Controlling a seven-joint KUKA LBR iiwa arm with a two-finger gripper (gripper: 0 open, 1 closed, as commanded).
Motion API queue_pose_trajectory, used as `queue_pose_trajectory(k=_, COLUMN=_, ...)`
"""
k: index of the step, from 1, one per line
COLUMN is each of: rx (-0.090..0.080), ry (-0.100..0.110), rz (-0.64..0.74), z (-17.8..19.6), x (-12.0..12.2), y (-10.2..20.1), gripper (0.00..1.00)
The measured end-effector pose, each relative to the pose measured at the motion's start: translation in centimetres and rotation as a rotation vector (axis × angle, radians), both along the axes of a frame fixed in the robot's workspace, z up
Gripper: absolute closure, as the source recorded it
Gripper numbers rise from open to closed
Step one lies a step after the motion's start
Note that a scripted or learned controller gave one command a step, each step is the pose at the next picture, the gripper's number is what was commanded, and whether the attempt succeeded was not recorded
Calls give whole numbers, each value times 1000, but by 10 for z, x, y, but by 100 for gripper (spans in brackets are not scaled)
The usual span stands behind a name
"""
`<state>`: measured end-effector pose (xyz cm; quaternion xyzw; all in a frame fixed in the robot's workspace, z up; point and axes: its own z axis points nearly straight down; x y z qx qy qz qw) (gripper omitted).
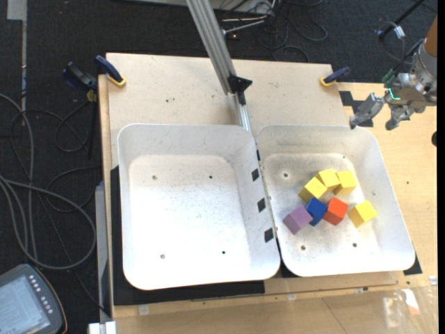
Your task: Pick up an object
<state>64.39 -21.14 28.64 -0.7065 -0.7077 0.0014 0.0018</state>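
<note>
Gripper [379, 111] spread open, holding nothing, poised beyond the right bin's [396, 245] far corner; blocks [329, 199] clustered mid-bin, touching, so an outlying yellow block [362, 213] looks easiest.

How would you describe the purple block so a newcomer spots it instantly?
Look in the right-hand white bin, where a cluster of small blocks sits. The purple block is at the cluster's left edge, beside the blue block. It is the only purple one; the rest are yellow, blue or red.
</note>
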Motion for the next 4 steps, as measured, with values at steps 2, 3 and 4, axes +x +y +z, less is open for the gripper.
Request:
queue_pose_trajectory(k=2, rx=0, ry=0, rz=2, z=-49, x=7, y=9, gripper=0)
queue_pose_trajectory(k=3, rx=-1, ry=-1, rz=1, z=-94, x=12, y=7, gripper=0)
queue_pose_trajectory(k=4, rx=-1, ry=-1, rz=2, z=-143, x=19, y=3, gripper=0)
